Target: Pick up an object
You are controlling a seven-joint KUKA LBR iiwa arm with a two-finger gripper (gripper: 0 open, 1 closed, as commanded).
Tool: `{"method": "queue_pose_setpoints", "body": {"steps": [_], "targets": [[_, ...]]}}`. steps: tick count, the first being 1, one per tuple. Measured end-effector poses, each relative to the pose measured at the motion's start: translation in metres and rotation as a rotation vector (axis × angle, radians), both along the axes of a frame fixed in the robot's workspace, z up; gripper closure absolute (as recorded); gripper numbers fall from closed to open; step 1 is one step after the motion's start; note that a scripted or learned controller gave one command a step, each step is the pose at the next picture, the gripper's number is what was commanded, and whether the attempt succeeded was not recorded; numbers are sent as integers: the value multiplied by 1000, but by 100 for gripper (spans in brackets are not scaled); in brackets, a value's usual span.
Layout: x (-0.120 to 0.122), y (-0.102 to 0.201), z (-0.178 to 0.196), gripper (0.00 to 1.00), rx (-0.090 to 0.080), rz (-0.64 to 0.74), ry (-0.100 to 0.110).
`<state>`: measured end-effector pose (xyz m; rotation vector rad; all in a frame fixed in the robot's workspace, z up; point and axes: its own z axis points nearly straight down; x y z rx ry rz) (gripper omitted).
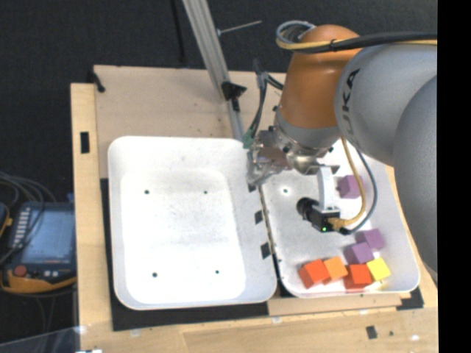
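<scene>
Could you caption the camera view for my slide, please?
Arm above the right bin of orange, yellow and purple blocks.

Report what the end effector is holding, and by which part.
It cannot be told. The end effector sits at the left rim of the right bin, its tip too unclear to read. The coloured blocks lie apart from it.

Broad grey arm [397, 101] with dark lettering [349, 98]; a rounded orange band [315, 83] sits just above the silvery tool [259, 168], a black cable [383, 40] crossing it.

A white right bin [288, 230] holds orange blocks [318, 272], purple blocks [360, 252], a yellow block [379, 269].
</scene>
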<state>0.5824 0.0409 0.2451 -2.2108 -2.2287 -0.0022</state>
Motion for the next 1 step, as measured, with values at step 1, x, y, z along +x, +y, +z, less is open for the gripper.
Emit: {"method": "queue_pose_setpoints", "body": {"steps": [1], "targets": [[-16, 48, -12, 100, -1, -1, 2]]}}
